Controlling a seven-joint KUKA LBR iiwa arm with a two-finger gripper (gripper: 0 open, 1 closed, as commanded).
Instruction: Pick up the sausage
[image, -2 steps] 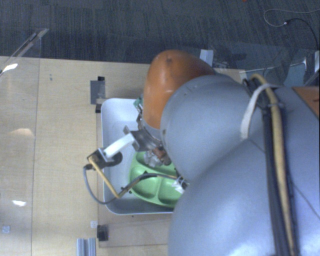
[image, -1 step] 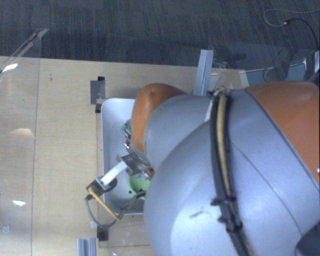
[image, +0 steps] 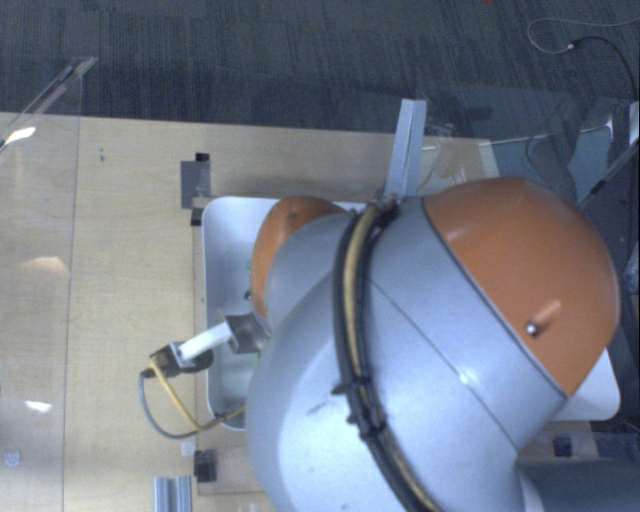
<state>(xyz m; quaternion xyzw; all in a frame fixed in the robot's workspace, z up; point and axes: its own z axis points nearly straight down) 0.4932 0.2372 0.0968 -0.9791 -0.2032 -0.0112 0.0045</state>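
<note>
Sausage and hand are both hidden under my own grey arm (image: 420, 380), which covers most of the white bin (image: 225, 230) on the counter (image: 110, 300), so I cannot tell where either sits.

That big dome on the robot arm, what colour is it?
Orange dome, over a grey arm body; camera view.
</note>
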